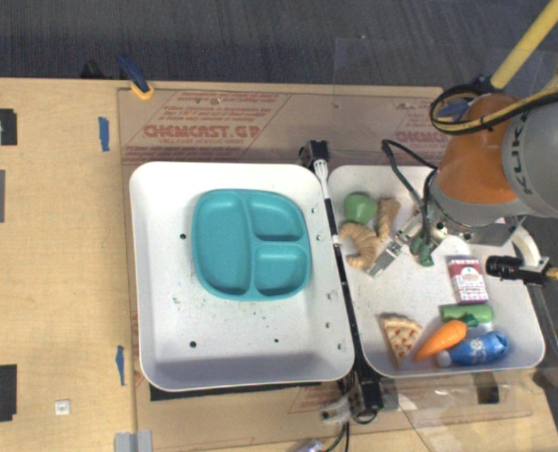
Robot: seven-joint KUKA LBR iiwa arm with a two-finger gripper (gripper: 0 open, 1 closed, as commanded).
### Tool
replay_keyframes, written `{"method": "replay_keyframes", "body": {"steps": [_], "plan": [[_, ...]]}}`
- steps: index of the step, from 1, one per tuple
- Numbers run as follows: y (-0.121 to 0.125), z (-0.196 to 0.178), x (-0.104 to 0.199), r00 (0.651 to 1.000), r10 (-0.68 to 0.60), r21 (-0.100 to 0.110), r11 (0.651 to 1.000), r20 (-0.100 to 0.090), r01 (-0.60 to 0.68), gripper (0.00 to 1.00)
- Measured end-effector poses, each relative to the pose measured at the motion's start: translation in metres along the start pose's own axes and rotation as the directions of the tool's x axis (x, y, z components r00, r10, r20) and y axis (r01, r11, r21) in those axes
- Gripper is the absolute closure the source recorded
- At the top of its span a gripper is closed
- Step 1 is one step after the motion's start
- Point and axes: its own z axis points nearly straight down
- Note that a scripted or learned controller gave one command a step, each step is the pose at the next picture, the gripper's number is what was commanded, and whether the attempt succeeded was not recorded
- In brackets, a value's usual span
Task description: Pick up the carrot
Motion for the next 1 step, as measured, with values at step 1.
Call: {"method": "replay_keyframes", "body": {"steps": [1], "plan": [[0.0395, 0.002, -0.0516, 0.97, 0.242, 0.034, 0.97, -0.022, -0.241, 0.0]]}}
